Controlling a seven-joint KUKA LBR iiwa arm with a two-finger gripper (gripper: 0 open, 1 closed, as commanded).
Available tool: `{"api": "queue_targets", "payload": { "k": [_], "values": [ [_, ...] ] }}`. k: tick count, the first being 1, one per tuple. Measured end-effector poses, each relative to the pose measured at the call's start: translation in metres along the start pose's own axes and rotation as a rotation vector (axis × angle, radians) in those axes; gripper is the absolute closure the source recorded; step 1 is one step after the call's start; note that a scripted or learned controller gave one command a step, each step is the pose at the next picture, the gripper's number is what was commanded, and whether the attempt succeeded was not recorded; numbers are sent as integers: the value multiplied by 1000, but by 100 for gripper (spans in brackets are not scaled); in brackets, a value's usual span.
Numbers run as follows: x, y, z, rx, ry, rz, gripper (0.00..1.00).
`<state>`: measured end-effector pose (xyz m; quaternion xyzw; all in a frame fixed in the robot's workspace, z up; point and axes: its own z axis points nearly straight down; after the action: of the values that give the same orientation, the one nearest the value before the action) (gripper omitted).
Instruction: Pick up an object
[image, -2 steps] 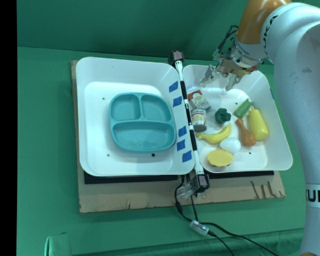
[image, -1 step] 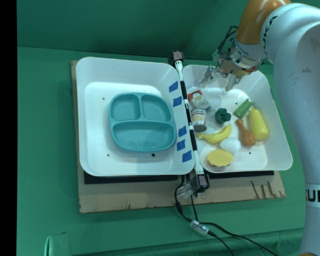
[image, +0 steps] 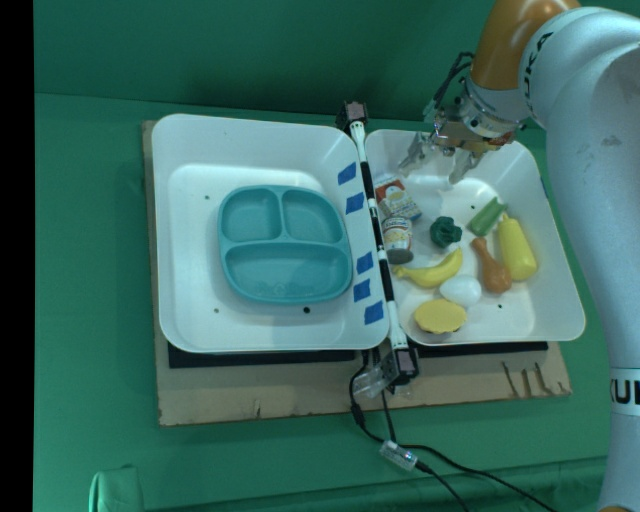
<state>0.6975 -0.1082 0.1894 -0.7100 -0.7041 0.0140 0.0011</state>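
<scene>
In the right bin: every loose item lies here, so the pick is decided on this side of the bench.
Arm: grey with an orange band, it reaches in from the right and bends down over the far part of the right bin.
Left bin: holds a teal divided plate, well apart from the pincer and of no use to the pick.
Right bin: its far strip under the pincer is bare white floor; the items crowd the middle and near part.
Pincer: fingers spread, nothing between them, hanging over the far left of the right bin.
Banana: long axis runs left to right with a slight tilt, well nearer than the pincer.
Yellow squash: long axis runs far to near, off to the pincer's right and nearer.
Drumstick: just beside the squash, lying far to near.
Small can: close to the divider, near-left of the pincer.
Small carton: the closest item, a short way toward the near-left of the fingertips; my judgement is that the coming move must shift that way and descend.
</scene>
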Motion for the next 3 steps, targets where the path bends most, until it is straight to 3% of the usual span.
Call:
{"api": "queue_targets", "payload": {
  "k": [3],
  "values": [
    [-1, 0, 2, 2, 6, -4, 0]
  ]
}}
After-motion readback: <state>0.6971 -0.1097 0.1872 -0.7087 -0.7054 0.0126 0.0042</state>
